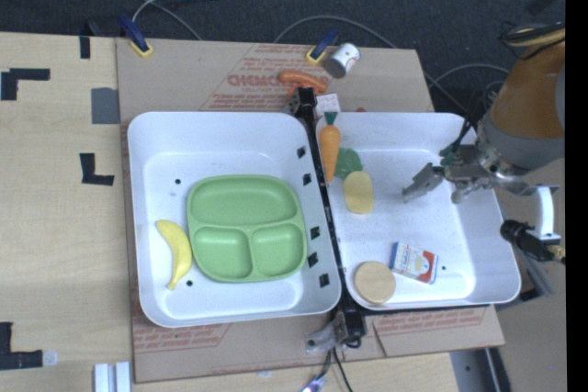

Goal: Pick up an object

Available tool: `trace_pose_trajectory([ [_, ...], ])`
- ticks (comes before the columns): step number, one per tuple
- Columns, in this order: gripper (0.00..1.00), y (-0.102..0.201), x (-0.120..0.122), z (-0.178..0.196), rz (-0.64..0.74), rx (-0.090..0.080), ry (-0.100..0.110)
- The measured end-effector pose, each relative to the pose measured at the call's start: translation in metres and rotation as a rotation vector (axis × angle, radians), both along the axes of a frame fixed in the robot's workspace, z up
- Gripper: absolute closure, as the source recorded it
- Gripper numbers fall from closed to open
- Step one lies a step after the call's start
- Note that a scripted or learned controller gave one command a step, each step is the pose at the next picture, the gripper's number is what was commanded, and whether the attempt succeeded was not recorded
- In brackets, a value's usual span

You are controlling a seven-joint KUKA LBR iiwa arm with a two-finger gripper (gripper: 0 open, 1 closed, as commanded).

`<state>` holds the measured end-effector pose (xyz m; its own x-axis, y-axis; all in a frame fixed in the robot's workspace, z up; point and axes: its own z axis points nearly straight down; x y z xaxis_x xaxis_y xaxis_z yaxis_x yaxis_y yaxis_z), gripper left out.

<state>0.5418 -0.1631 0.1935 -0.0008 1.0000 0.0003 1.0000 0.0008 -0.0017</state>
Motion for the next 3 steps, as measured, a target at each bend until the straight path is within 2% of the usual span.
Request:
trace_pose_trajectory([
  [1, 0.00, 0.050, 0.018, -0.107, 0.001, 0.001, -0.004],
  [2, 0.00, 0.067, 0.078, -0.107, 0.002, -0.001, -0.006],
  [3, 0.00, 0.065, 0.073, -0.107, 0.001, -0.002, -0.006],
])
